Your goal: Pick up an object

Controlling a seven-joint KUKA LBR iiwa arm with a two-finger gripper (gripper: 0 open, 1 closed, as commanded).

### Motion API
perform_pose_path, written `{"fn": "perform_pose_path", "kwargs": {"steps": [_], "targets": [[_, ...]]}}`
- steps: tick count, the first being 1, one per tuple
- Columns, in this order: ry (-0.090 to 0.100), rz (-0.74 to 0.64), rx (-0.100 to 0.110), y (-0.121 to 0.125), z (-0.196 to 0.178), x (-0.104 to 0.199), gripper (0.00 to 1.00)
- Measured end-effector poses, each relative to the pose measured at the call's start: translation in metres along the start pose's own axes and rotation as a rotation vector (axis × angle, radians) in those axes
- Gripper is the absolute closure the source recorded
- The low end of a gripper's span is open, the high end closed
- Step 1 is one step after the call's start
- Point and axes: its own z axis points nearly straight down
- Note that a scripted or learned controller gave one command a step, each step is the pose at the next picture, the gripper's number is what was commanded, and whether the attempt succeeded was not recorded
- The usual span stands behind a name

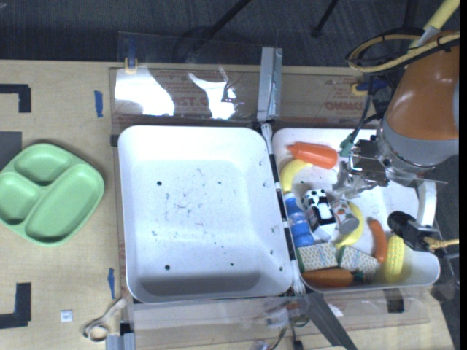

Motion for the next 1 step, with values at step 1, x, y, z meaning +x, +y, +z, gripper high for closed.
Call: {"fn": "perform_pose_path", "kwargs": {"steps": [1], "targets": [[0.001, -0.348, 0.001, 0.0049, 0.0297, -0.0254, 1.00]]}}
